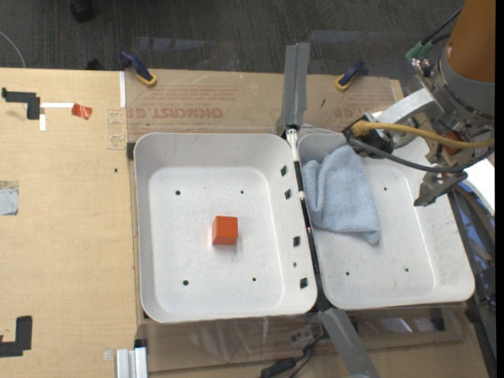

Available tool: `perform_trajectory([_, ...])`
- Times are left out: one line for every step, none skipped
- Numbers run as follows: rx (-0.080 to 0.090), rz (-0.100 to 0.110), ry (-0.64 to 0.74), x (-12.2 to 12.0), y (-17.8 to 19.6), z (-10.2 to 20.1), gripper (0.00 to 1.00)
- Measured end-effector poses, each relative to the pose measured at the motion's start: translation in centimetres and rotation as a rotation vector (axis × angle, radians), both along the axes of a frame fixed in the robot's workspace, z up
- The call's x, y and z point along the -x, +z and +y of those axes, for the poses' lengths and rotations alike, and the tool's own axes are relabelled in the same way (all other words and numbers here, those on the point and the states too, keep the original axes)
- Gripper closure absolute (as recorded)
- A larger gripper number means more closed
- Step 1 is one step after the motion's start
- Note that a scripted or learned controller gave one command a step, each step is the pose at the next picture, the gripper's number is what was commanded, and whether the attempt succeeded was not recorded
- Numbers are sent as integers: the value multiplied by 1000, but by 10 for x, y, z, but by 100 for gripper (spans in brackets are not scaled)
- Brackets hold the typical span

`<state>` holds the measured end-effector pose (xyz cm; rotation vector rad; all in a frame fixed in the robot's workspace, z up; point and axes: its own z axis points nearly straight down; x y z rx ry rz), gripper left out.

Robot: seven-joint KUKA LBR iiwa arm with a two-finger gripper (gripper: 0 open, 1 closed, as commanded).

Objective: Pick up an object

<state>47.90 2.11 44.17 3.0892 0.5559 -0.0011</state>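
Orange-red cube [225,231]; pale blue-grey cloth [343,193]; white bins [157,282]; yellow cable [425,135].

only readable txt was on the cardboard sheet [236,101] lying behind the two bins. red print, upside down from the cam's side, approx "chemcast ge..." in one line near the sheet's middle-left, just behind the left bin [150,211]. a smaller red line sat beside it on the same sheet but was too small to read. nothing legible on the bins, the bench top or the arm. small red tag [81,111] left of the cardboard sheet bore no readable marks. no nos. or signs could be made out elsewhere.
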Motion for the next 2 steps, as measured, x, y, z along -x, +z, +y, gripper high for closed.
perform_trajectory([0,-1,-113,0,-12,40,0])
perform_trajectory([1,-2,-158,0,0,65,0])
